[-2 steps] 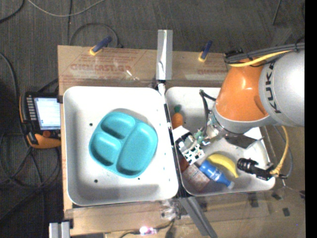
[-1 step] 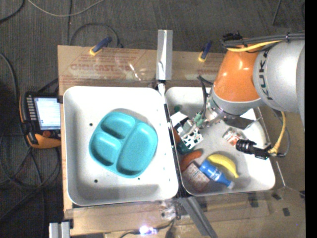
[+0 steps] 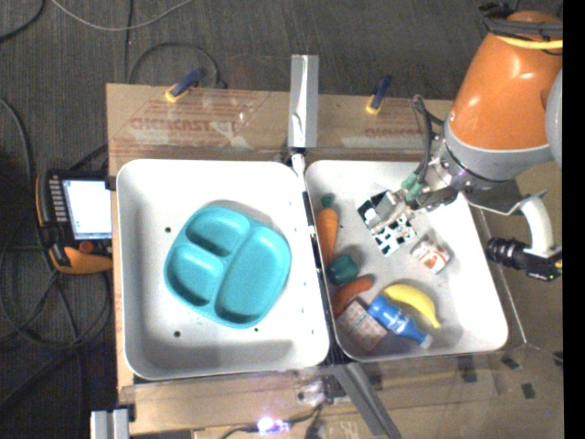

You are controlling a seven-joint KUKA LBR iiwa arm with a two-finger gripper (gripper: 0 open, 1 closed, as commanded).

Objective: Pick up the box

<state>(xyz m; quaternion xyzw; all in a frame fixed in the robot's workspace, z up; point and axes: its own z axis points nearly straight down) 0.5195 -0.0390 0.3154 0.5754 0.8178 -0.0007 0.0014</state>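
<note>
The gripper (image 3: 395, 216) hangs over the right bin (image 3: 489, 332), its fingers pinching the spotted white box (image 3: 395, 235), seemingly to raise it clear of the carrot (image 3: 327, 231) and banana (image 3: 413, 304)

The left white bin (image 3: 137, 273) holds a turquoise divided plate (image 3: 228, 263) near its middle. In the right white bin (image 3: 489, 323), an orange carrot (image 3: 326, 232) lies along the left wall, with a small teal block (image 3: 344, 267) just below it and a second orange piece (image 3: 352, 290) beneath that. A yellow banana (image 3: 413, 304) rests near the front, beside a blue bottle (image 3: 396, 322) lying on a flat packet (image 3: 359, 326). A handheld pendant (image 3: 78, 219) sits left of the bench, and two blue-and-yellow clamps (image 3: 185, 85) grip its far edge
</note>
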